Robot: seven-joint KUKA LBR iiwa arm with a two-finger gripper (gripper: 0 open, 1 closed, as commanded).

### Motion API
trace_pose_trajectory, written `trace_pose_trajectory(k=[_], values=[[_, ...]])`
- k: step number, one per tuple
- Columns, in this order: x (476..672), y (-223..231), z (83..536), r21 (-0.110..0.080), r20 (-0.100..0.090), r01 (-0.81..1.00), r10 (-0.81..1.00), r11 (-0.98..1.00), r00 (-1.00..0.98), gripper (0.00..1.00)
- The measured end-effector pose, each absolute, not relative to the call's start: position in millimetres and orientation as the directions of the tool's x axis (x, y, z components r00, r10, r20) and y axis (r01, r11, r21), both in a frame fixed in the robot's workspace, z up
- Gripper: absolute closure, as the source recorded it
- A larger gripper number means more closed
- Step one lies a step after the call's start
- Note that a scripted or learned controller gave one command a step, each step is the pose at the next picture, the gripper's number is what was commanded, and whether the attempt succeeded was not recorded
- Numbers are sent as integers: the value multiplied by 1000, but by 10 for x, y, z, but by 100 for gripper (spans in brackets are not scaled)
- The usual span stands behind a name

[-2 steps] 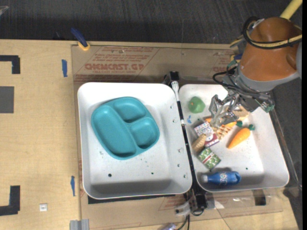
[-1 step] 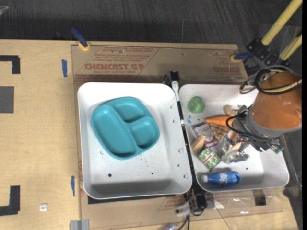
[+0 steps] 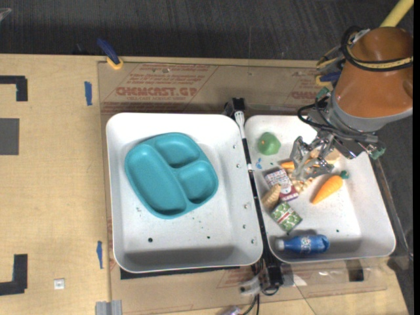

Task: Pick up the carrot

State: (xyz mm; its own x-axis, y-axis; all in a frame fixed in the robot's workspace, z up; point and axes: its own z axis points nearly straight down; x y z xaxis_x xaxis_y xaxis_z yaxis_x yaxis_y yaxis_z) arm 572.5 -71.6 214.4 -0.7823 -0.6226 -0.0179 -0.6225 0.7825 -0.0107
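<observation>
Gripper (image 3: 308, 157) hanging low in the right bin (image 3: 374, 231), fingers spread wide, holding nothing, carrot (image 3: 327, 188) lying just beside it.

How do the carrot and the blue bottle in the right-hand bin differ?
The carrot is orange with a green tip and tapers to a point; the bottle is blue with a white label and keeps an even width. The carrot lies at a slant, just beside the gripper; the bottle lies level along the bin's near edge, farther from the gripper. Both lie on their sides in the same bin.
</observation>
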Motion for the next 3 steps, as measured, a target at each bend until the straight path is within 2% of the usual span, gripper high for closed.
trace_pose_trajectory(k=[1, 2, 3], values=[[5689, -743, 2081, -2, -7, -618, -618, 786, -786, 0], [5885, -1098, 992, -7, -13, -553, -553, 833, -833, 0], [5690, -1441, 898, -6, -12, -562, -562, 827, -827, 0]])
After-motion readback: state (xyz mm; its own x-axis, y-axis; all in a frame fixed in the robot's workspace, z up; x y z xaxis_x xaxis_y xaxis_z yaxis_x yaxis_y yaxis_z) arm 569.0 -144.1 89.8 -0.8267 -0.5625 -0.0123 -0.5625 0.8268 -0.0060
